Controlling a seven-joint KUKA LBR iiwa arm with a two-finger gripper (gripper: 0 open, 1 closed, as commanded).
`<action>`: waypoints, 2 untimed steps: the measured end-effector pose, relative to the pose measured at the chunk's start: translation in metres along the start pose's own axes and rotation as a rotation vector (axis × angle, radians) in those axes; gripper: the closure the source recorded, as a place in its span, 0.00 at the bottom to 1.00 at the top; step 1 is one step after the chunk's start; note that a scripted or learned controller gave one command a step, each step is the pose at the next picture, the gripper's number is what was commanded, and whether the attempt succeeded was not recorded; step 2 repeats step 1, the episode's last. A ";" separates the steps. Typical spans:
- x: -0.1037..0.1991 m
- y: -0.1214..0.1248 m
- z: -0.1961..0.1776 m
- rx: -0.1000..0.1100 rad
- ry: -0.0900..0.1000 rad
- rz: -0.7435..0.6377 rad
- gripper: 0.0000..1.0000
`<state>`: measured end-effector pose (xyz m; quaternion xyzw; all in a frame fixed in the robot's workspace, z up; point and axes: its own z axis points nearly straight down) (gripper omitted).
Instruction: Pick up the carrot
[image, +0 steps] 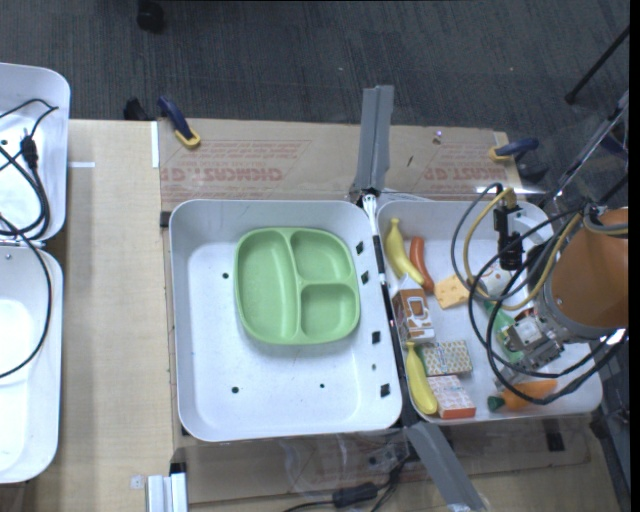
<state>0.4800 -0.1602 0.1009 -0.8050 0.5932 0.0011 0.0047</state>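
There's the carrot (524, 396), bright orange, lying flat on the white floor of the right-hand bin (590, 405), down in the corner nearest the camera and on my side. It points roughly across the bin, a touch tilted, with its small green top at the end toward the bin's middle and the orange body running off toward the outer wall. Some of its upper length is hidden under my wrist and the dark cables, so I can only make out the lower edge and the leafy tip. It sits close to the front wall, apart from the small boxes to its left.
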 end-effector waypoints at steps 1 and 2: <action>-0.031 -0.008 -0.041 -0.003 0.004 0.223 1.00; -0.031 -0.008 -0.041 -0.003 0.004 0.223 1.00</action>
